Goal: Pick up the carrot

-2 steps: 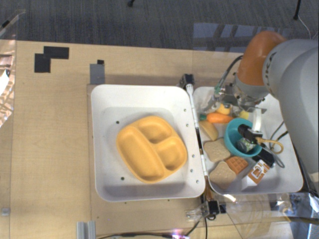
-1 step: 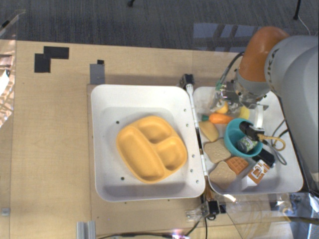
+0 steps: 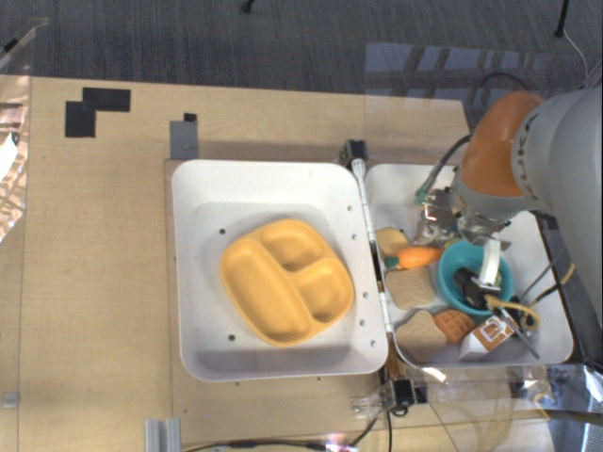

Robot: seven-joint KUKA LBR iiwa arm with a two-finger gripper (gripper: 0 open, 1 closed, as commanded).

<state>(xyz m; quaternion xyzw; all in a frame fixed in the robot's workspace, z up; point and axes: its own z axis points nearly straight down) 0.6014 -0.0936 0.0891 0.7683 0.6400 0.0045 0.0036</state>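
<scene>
The carrot (image 3: 417, 257) lies in the right bin (image 3: 396, 182), near that bin's left wall, between a pale round food piece (image 3: 390, 241) above it and a tan bread slice (image 3: 408, 288) below. Just right of it sits a teal bowl (image 3: 450, 290). The gripper (image 3: 462, 226) hangs over the bowl's upper rim; whether it is released or clenched cannot be told. The left bin (image 3: 203, 196) holds a yellow divided plate (image 3: 285, 279). A small carton (image 3: 491, 332) bears print too small to read.

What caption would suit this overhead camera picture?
Robot arm reaching into the right bin beside the carrot; yellow tray in the left bin.
</scene>
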